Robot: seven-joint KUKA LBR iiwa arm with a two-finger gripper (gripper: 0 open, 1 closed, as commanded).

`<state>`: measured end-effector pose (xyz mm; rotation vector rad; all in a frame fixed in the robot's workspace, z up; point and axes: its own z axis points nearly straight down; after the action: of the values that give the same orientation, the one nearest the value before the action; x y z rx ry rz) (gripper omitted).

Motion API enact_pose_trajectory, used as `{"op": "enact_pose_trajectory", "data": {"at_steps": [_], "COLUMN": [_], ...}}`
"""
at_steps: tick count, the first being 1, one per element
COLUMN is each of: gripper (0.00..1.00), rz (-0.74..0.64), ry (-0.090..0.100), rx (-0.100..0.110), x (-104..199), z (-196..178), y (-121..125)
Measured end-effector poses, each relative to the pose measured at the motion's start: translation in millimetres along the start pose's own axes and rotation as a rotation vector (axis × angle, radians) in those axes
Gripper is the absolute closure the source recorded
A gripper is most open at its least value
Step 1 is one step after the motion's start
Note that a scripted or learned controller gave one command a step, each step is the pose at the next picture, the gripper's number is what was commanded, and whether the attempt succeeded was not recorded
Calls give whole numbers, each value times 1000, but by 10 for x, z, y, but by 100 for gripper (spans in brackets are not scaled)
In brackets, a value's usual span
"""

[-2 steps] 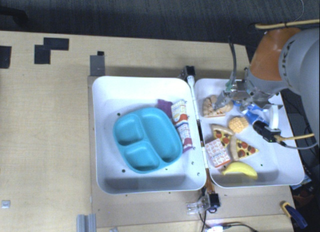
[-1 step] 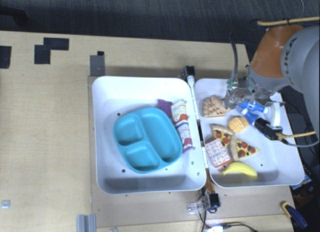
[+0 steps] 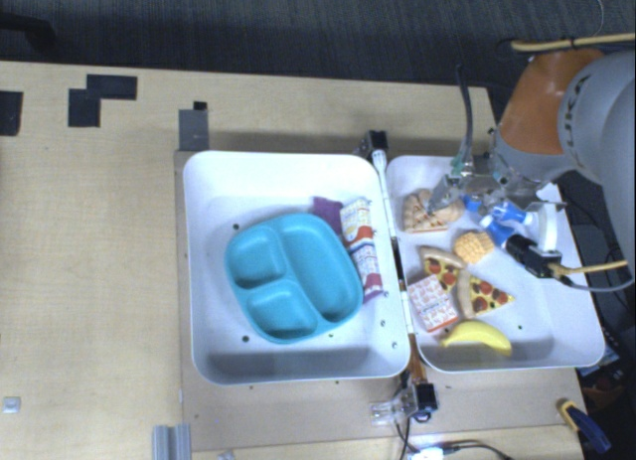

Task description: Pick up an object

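Several toy foods crowd the right bin (image 3: 586, 344) beneath the hand (image 3: 467, 182), whose grip I cannot tell.

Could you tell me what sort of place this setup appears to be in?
Probably a robotics lab: a grey arm reaches over two white bins on a bench, one holding toy food like a banana.

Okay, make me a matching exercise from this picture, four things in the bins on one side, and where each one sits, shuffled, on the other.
Things:
1. blue divided tray
2. banana
3. tube
4. gripper

Places:
A. near edge of the right bin
B. far part of the right bin, above the toy food
C. middle of the left bin
D. left bin, along the tray's right side

Pairs: 1-C, 2-A, 3-D, 4-B
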<state>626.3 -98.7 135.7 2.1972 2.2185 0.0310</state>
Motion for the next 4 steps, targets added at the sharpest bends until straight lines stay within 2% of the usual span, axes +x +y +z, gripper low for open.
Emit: {"op": "enact_pose_trajectory", "data": {"at_steps": [1,2,3,4], "gripper": [0,100,0,0], "rz": [5,4,4,7], "ry": [-1,-1,-1,0], "rx": [20,14,14,27], "x": [129,131,131,8], "z": [478,354,355,423], "y": [-211,-187,-188,-755]}}
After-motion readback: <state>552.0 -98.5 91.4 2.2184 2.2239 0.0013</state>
